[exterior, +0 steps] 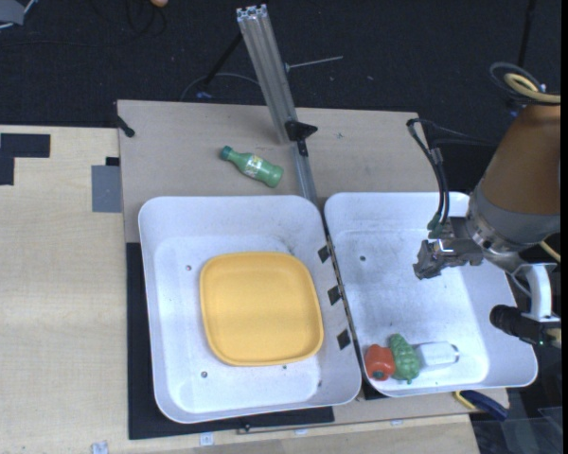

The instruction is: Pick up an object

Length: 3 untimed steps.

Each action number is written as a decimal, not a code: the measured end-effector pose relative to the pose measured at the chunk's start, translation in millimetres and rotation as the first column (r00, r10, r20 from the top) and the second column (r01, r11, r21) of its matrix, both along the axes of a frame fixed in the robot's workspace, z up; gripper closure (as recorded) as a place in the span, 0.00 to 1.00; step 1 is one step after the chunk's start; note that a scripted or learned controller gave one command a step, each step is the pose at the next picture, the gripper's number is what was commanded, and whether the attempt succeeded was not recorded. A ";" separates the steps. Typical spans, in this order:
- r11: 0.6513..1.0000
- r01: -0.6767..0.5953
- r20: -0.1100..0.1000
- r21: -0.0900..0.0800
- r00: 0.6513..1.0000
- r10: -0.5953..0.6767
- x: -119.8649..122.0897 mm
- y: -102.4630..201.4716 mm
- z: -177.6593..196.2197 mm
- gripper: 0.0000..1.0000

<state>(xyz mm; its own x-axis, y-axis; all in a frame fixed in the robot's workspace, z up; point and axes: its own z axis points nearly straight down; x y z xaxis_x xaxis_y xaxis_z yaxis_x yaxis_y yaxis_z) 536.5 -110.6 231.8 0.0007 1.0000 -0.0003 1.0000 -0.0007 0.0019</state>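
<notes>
A yellow square plate (pixel 261 307) lies in the left bin (pixel 166 225). In the right bin (pixel 379 225), near its front edge, sit a red and green toy vegetable (pixel 391 360) and a small white object (pixel 437 354) beside it. My gripper (pixel 430 262) hangs over the right side of the right bin, well behind those objects, at the end of the grey and orange arm (pixel 521 178). Nothing shows between its fingers.
A green bottle (pixel 252 165) lies on its side on the bench behind the left bin. A slanted metal bar (pixel 275 74) rises from the bench between the bins. Black clips (pixel 333 291) mark the seam where the bins meet.
</notes>
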 end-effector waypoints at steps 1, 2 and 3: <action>1.000 -0.004 -0.003 0.001 1.000 0.004 -3.9 50.6 -10.1 1.00; 1.000 -0.005 -0.003 0.001 1.000 0.005 -16.2 111.4 -7.3 1.00; 1.000 -0.005 -0.002 0.001 1.000 0.005 -16.5 165.8 0.7 1.00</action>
